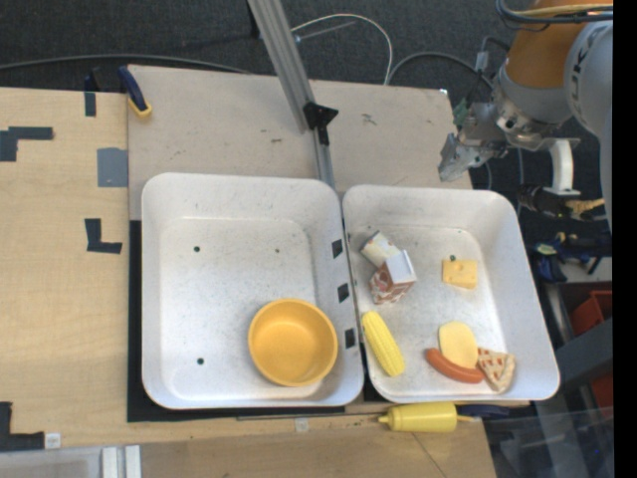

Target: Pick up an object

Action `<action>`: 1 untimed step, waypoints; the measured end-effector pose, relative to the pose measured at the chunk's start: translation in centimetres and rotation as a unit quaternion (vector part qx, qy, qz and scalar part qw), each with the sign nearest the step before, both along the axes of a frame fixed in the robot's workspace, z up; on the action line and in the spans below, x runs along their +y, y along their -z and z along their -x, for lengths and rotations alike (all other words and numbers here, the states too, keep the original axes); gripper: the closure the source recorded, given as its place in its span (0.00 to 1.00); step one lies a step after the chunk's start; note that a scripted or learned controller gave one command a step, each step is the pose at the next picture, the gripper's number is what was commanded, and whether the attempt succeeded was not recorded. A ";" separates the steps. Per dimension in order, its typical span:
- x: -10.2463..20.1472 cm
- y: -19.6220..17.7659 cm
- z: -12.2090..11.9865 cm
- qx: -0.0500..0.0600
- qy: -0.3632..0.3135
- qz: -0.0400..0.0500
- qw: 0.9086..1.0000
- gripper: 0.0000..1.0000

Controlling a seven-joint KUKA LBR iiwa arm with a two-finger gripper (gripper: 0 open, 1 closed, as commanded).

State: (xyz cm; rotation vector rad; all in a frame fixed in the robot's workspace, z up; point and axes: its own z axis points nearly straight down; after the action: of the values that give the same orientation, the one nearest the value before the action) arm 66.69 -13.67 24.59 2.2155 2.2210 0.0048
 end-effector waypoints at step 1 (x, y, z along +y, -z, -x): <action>4.8 -0.4 1.2 0.003 -0.002 -0.001 1.000 1.00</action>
State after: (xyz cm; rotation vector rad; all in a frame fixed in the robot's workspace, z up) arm 65.47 -8.87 25.01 2.2163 2.2291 0.0004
